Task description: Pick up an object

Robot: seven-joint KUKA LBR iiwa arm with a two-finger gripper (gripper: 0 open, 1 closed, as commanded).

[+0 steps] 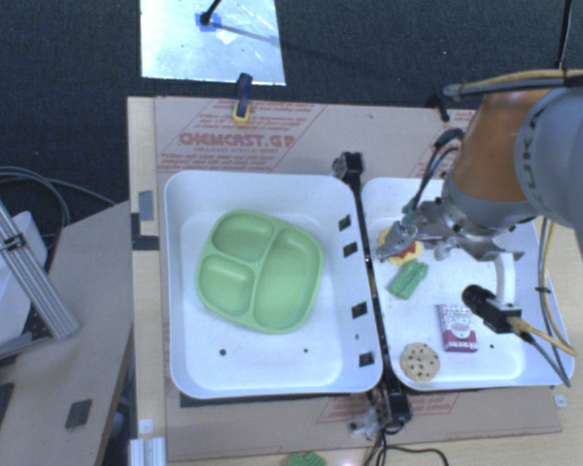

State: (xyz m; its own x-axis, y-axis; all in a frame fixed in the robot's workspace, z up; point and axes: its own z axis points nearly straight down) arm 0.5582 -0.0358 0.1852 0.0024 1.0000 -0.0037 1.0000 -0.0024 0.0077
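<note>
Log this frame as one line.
gripper over right bin, at yellow item | green block, cookie loose | green tray left bin

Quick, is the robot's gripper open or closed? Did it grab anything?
Gripper: cannot be told. It sits low in the right bin, over a yellow toy, beside the green toy.

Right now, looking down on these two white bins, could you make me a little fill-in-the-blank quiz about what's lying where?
1. The green divided plate lies in the ____ bin.
2. The round cookie lies in the right bin, near its ____ edge.
3. The small green piece beside the gripper lies in the ____ bin.

Missing words: left; front; right
</note>
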